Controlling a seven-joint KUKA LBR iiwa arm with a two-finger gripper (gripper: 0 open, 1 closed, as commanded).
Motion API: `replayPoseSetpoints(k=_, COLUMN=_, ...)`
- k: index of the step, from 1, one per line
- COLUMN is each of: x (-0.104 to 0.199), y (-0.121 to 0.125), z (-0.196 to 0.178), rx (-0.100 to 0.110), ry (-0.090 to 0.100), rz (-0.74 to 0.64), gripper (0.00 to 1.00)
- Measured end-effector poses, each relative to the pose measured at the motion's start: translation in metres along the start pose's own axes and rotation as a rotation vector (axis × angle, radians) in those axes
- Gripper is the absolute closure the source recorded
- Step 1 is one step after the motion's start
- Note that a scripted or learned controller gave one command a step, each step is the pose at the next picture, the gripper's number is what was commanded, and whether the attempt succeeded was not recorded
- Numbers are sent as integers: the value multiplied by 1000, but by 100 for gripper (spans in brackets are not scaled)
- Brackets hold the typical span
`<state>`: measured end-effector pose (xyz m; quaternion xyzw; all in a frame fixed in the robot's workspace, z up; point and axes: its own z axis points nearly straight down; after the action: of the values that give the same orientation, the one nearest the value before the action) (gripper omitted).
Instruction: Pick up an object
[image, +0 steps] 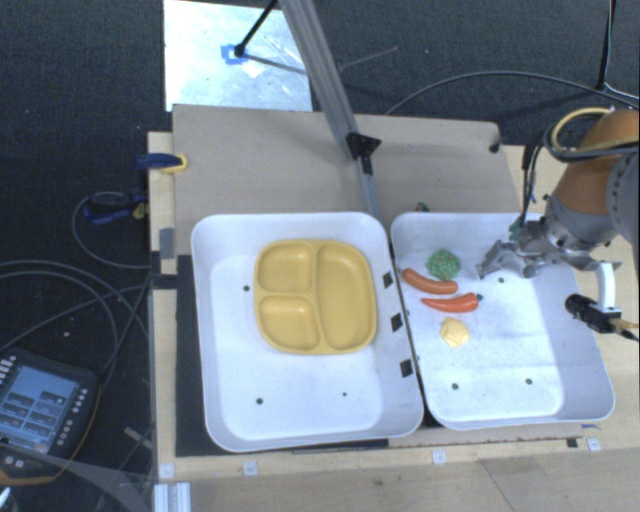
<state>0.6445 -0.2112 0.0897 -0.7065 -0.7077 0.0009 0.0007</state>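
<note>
We saw the grey KUKA arm with its orange band (598, 150) reaching in from the right side of the view, its wrist bent downward and leftward over the upper part of the shallow white plastic bin on the right (560, 395). The two-finger metal gripper (505, 262) pointed toward the left and slightly down, hanging over the bin's floor near its upper edge. Its fingers (490, 265) appeared spread apart, with only bare white bin floor visible between them, so we judged the jaws released and grasping nothing. Just to the left of the jaws lay a small green broccoli-like toy (443, 264), near the fingertips but apart from them. Below and to the left of the jaws rested an orange-red sausage-shaped toy (428, 282), lying aslant just beside the green piece. Further below the jaws, a red chilli-pepper-shaped toy (452, 302) lay nearly level, and beneath that sat a small yellow rounded toy (454, 333), well apart from the jaws. To the right of the jaws and lower, a black cylindrical part with a white bracket (592, 308) hung over the bin's right side. Far to the left of the jaws, across the seam between the bins, the shallow white plastic bin on the left (300, 420) bore a yellow three-compartment plastic plate (315, 296), lying flat in its upper middle.
</note>
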Motion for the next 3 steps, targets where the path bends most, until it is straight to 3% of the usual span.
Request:
replayPoseSetpoints(k=1, x=-1, y=2, z=-15, rx=-8, ry=-2, rz=-1, gripper=100)
replayPoseSetpoints(k=3, x=11, y=14, z=-121, rx=-12, ry=-2, rz=-7, gripper=100)
